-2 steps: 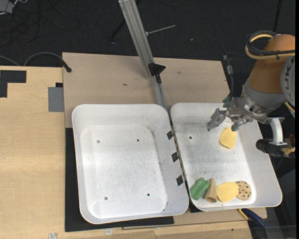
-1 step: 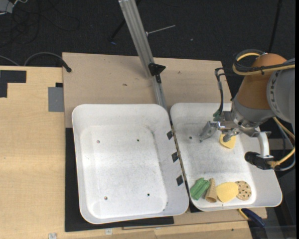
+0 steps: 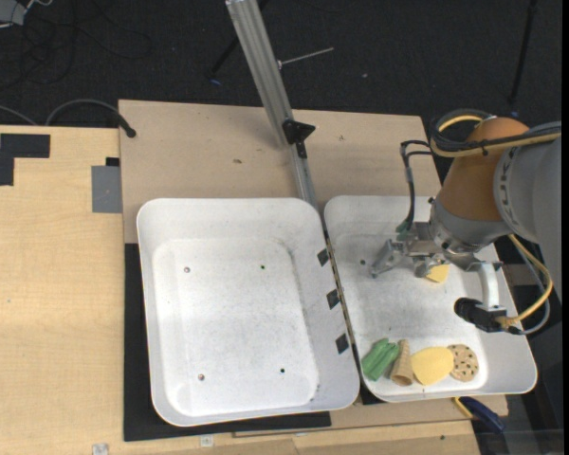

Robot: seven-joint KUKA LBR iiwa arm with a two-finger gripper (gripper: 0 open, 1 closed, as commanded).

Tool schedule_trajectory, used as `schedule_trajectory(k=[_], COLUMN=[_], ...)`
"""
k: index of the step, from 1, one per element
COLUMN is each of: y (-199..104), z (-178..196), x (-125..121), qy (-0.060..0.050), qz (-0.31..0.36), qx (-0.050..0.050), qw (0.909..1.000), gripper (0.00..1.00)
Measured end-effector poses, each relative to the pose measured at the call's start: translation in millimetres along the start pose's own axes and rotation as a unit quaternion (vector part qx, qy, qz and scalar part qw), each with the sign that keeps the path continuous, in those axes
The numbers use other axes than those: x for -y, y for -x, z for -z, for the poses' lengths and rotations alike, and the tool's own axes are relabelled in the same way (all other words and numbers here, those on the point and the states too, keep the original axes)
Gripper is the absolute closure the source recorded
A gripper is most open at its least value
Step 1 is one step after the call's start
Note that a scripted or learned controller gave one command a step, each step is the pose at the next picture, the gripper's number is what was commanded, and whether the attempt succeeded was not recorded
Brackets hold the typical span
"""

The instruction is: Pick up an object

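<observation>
Hovering low over the far half of the right bin (image 3: 360, 218), the hand (image 3: 405, 254) is reaching in from the right under the grey and orange arm (image 3: 484, 183). Whether it is spread or pressed together I cannot tell; the metal parts are blurring into one another from this slant. A small yellow piece (image 3: 438, 274) is lying just beside the hand on its near right side, apparently resting on the bin floor and not pinched by anything I can make out.

Other candidates are sitting in a row along the near edge of the same bin: a green pod-shaped thing (image 3: 380, 358), a tan cone-like piece (image 3: 402, 364) touching it, a larger yellow lump (image 3: 432, 365), and a round cookie (image 3: 463, 361) with dark chips. They are looking like toy food, so I am judging them light, stiff and rather smooth, likely to skid on the white floor if nudged sideways. The yellow piece is looking small and low, so closing across its narrow width from straight above is seeming safest. The left bin (image 3: 229, 311) is lying alongside on the counter (image 3: 47, 292).
</observation>
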State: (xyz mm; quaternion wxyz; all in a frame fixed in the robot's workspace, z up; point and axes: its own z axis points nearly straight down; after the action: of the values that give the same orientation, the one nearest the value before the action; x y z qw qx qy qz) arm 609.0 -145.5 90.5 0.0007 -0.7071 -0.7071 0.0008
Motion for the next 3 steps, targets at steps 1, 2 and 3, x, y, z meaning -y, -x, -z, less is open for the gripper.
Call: schedule_trajectory(k=[1,2,3], y=[1.0,-6.1,0.9], z=[10.6,64.1,108.8], x=[0.4,-7.0,-10.1], qy=[0.0,0.003,0.003], qz=[-0.003,0.001,0.0], qx=[0.0,0.0,0.0], qw=[1.0,1.0,1.0], gripper=[1.0,1.0,1.0])
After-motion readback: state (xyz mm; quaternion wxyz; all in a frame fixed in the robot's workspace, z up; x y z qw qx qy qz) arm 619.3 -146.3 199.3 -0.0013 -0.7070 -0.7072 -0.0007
